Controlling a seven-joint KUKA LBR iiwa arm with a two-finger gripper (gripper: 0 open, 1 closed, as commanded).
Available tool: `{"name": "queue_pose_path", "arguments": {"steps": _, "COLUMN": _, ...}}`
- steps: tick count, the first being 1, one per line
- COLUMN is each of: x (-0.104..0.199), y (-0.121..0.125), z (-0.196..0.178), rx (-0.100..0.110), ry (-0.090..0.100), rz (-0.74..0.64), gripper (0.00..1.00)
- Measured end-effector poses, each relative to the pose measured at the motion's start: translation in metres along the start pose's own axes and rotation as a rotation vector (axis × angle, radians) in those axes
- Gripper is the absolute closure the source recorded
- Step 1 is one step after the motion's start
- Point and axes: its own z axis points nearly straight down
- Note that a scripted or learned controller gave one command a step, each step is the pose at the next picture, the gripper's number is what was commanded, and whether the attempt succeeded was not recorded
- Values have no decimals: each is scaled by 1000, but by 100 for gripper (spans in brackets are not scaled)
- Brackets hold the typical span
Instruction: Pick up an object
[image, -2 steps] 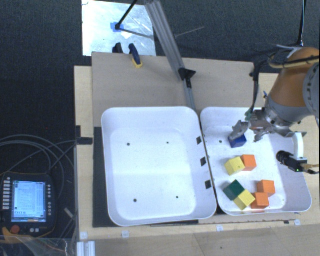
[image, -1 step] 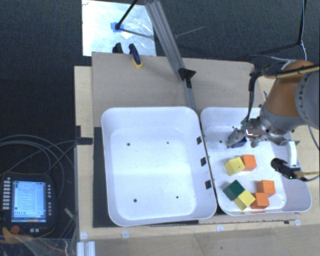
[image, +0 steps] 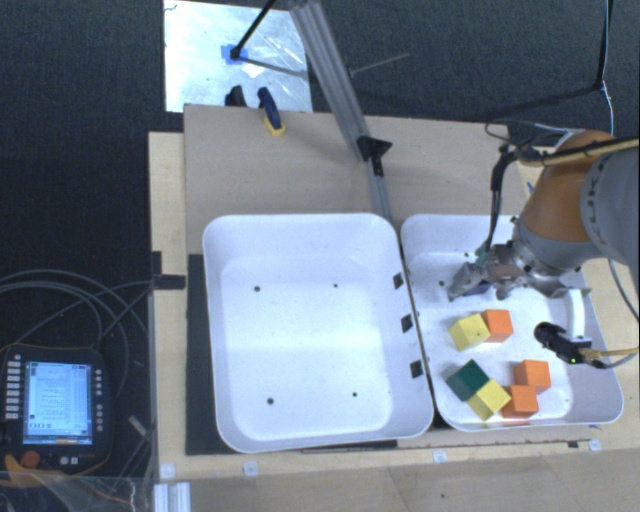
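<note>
Two white bins sit side by side on a counter. The right bin holds six blocks. Nearest the camera lie a green block, a yellow block and two orange blocks, bunched together. Just beyond them a second yellow block touches a third orange block. Farther back, the end effector hangs low over the bin's far half, apart from the blocks; whether it is open cannot be told. The left bin lies beside it.
</note>
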Motion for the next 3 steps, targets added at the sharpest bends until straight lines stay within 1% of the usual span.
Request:
{"name": "queue_pose_path", "arguments": {"steps": 1, "x": 0, "y": 1, "z": -12, "rx": -5, "ry": 0, "rz": -2, "gripper": 100}}
{"name": "queue_pose_path", "arguments": {"steps": 2, "x": 0, "y": 7, "z": -57, "rx": -7, "ry": -1, "rz": -2, "gripper": 100}}
{"name": "queue_pose_path", "arguments": {"steps": 3, "x": 7, "y": 14, "z": -106, "rx": -8, "ry": -1, "rz": -3, "gripper": 100}}
